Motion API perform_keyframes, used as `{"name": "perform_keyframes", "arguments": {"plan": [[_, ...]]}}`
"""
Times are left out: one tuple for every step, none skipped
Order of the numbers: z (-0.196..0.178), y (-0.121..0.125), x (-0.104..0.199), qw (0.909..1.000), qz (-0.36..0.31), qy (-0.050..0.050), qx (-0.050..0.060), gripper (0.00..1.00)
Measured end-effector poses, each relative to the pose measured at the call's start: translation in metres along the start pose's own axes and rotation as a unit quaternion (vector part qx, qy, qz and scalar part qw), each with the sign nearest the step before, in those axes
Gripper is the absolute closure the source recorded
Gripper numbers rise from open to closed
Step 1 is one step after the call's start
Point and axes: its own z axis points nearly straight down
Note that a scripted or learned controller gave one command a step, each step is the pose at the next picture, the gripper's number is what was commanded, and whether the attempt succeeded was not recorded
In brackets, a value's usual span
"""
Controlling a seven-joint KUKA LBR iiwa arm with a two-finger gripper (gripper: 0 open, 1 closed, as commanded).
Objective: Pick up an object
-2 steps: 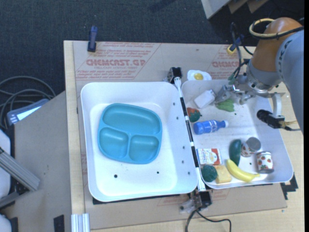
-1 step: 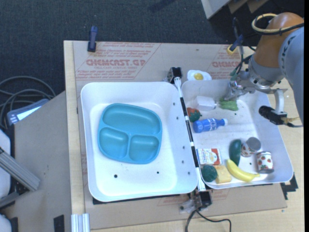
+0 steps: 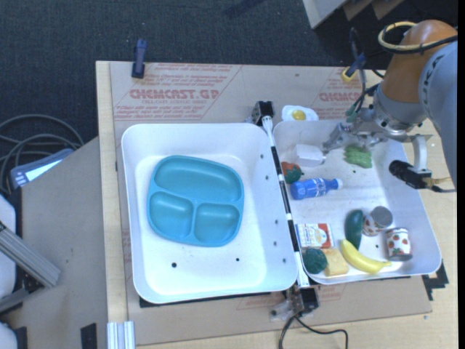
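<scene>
Crowding the end effector point(image 3: 354, 138): green toy point(image 3: 358, 156), white block point(image 3: 308, 154), blue bottle point(image 3: 314, 187).

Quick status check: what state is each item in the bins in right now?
blue divided tray: flat in left bin
blue bottle: lying on its side
banana: lying flat
small can: upright
green object: lying under gripper

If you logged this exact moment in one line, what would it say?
arm: over right bin far end | gripper: above green object | grasp: not confirmed | left bin: blue divided plate
</scene>
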Motion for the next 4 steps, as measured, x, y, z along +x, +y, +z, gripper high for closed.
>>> {"name": "perform_keyframes", "arguments": {"plan": [[0.010,0.000,-0.042,0.9999,-0.002,0.010,0.007,0.00],[0.001,0.000,-0.046,1.0000,-0.002,0.003,0.002,1.00],[0.012,-0.002,0.026,1.0000,0.000,0.002,0.005,1.00],[-0.089,-0.060,0.100,1.0000,0.000,0.002,0.003,1.00]]}}
